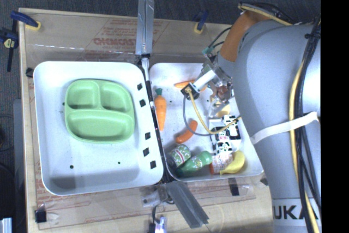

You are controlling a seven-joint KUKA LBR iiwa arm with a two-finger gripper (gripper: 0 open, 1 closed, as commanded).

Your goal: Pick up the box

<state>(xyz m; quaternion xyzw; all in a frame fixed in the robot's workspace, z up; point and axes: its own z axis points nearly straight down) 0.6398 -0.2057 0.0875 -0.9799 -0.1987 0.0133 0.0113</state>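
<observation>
From my seat, nearest the lens in the right bin I see a green bottle lying on its side along the front wall, with a small round can touching it at about ten o'clock and a yellow banana at its three o'clock. Just above the banana sits the box: a small white carton with bold black patches, cow-hide style, and thin yellow edging. It rests in the right half of that bin, close to the arm's grey body. There is print on it, but I cannot read any of it at this size.

Farther back, a short orange piece lies at the box's nine o'clock, and a carrot with a green top lies along the divider.

Beyond that, the gripper hovers over the back of the right bin, at the box's twelve o'clock; I cannot tell how it is set.

The left bin holds a green divided plate. On the bench behind, faint red lettering shows, unreadable. At five o'clock, the arm's base reads "UKA".
</observation>
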